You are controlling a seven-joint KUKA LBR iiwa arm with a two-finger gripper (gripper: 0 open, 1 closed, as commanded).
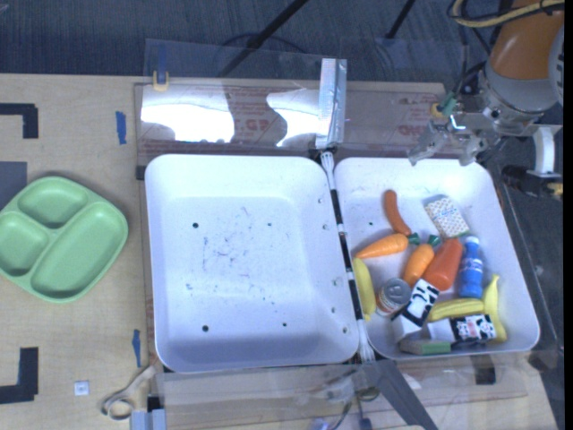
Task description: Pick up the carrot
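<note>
At the near edge of the worktop (pixel 72 365), a pair of scissors (pixel 125 398) with pale handles lies just beside the front left corner of the left bin (pixel 242 258). That bin shows only faint blue scribbles and a few small holes on its floor. To its left sits a green divided plate (pixel 58 237).

The right bin (pixel 510 330) holds a crowded heap. At its front lie a yellow banana (pixel 461 310) and a black-and-white packet (pixel 472 329) whose print is too small to read. Behind these stand a blue bottle (pixel 471 267), an orange-red bottle (pixel 445 263) and a small can (pixel 392 295). The carrot (pixel 383 246) lies near the middle of this bin, tilted, its tip toward the divider; a second carrot (pixel 417 260) with a green top rests just beside it. A reddish sausage (pixel 395 211) and a speckled sponge (pixel 446 215) lie farther back.

The tool (pixel 452 133) hangs over the back rim of the right bin, well apart from the carrot, with nothing visible in it; I cannot tell how far open it is. The clear back wall bears reddish print, unreadable.
</note>
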